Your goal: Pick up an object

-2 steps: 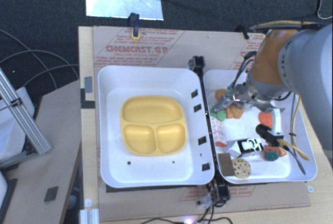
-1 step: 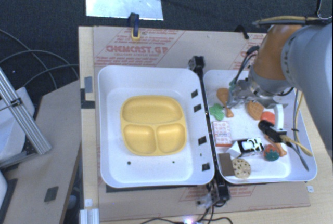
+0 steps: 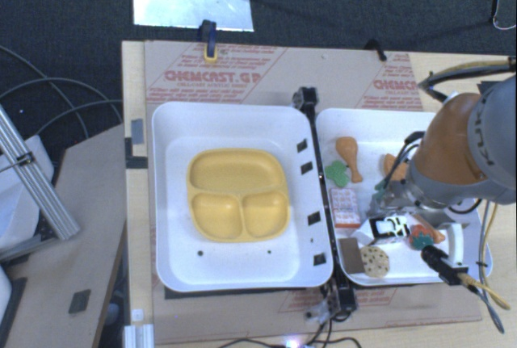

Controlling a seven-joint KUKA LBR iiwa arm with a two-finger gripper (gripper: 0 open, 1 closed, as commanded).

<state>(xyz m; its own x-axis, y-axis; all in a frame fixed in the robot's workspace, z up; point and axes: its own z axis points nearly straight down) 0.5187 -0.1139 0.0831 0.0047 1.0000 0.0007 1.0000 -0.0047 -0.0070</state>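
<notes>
Nearest the lens, a speckled round cookie [image 3: 374, 260] is seen at the lower edge of the right bin [image 3: 371, 124], touching a grey-brown square tile [image 3: 350, 251] on its left. Gripper [image 3: 389, 217] is positioned low over the middle of the right bin, just above the cookie in frame, under the grey arm [image 3: 460, 153] that enters from the right. Whether it is open or closed cannot be told.

Candidate objects are all located in the right bin:
- a toy drumstick [image 3: 347, 151] at upper left
- a green piece [image 3: 337, 173] just below it
- a red-and-white card [image 3: 345, 207] along the left wall
- an orange piece [image 3: 395, 165] partly hidden by the arm
- a red-and-teal item [image 3: 422, 238] just right of the gripper

A yellow divided plate [image 3: 238, 194] is laid centred in the left bin [image 3: 174, 257].
</notes>
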